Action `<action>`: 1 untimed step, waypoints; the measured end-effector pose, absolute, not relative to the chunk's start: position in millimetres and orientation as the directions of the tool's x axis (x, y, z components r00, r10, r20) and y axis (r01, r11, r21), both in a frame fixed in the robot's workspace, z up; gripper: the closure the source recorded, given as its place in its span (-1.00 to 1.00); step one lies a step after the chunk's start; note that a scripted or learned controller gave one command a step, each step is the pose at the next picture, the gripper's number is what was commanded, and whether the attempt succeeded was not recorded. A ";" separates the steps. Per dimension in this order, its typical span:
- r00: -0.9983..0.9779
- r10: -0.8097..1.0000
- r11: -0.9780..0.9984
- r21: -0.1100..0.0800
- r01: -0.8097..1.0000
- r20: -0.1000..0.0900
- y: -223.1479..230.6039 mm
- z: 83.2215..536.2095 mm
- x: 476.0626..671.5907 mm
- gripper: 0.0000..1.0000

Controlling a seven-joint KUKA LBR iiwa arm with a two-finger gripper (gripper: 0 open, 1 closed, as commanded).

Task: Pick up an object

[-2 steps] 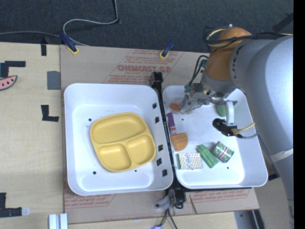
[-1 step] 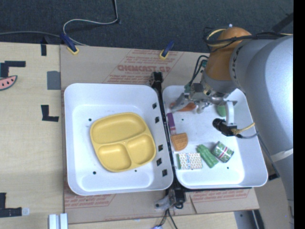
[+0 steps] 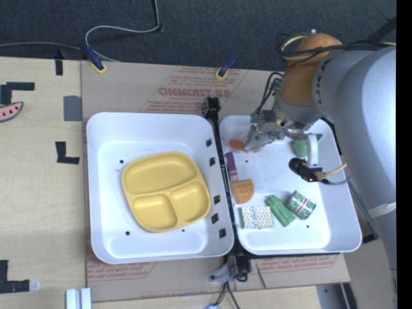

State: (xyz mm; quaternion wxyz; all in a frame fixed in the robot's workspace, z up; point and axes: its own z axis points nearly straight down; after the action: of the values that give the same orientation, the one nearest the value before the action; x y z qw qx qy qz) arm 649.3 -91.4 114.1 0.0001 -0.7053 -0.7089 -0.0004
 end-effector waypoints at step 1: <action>-0.005 1.000 0.005 0.000 1.000 0.000 -91.4 114.0 649.2 -1.00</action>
State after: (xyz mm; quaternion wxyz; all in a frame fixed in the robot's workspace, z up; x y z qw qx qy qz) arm 649.2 -91.4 114.0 0.0000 -0.7054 -0.7089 -0.0003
